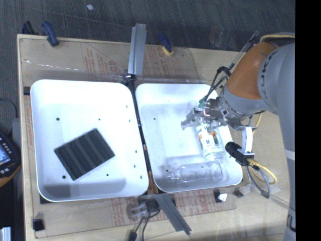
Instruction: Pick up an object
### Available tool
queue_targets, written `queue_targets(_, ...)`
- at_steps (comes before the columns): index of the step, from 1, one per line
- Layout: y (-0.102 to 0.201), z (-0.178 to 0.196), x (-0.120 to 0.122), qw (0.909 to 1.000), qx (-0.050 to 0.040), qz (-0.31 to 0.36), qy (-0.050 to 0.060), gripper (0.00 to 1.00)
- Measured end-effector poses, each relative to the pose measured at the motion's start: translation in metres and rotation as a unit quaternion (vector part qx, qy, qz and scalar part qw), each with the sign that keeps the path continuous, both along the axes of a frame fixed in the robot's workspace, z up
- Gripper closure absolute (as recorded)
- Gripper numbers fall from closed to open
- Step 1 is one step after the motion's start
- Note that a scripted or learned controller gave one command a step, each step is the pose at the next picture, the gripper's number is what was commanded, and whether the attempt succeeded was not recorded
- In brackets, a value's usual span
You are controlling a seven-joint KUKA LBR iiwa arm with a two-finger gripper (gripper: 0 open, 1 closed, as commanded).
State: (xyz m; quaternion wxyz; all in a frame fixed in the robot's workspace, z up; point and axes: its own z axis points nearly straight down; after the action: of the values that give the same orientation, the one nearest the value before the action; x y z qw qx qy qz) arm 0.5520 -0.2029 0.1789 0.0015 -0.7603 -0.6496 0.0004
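Where the arm (273,77) reaches in from the right, its claw (199,115) hangs over the right bin (160,134), in the far right part of it. Whether the claw is wide or narrow cannot be told from this slant – its metal parts blur together against the white floor.

Just near of the claw, with its far end right at the claw's metal, lies the bottle (210,142). Whether the two touch, or whether the bottle is gripped, cannot be told. The bottle lies on its side, its long axis running from far to near and tilting slightly rightward at the near end, close to the bin's right wall. It is small and white, with a label carrying patches of orange or red and a little green; the print is too small to read.

Beyond the bottle's near end, a clear bottle (196,173) lies on its side along the bin's near wall, its length running left to right. It is see-through, so the bin shows through it. The two bottles are very close at the right, though contact is unclear.

Well apart from all this, the left bin (75,104) holds a slab (84,153) – black, ribbed, rectangular, lying flat and turned at an angle in the bin's near half.
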Motion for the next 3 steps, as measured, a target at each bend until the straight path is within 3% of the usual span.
queue_targets(1,0.0,-0.005,0.006,0.999,-0.0002,0.044,0.0,0.0)
queue_targets(2,-0.003,-0.009,-0.012,0.9969,0.0002,0.079,0.0,0.0)
queue_targets(3,-0.007,-0.028,0.02,0.9967,-0.0002,0.082,0.0,0.0)
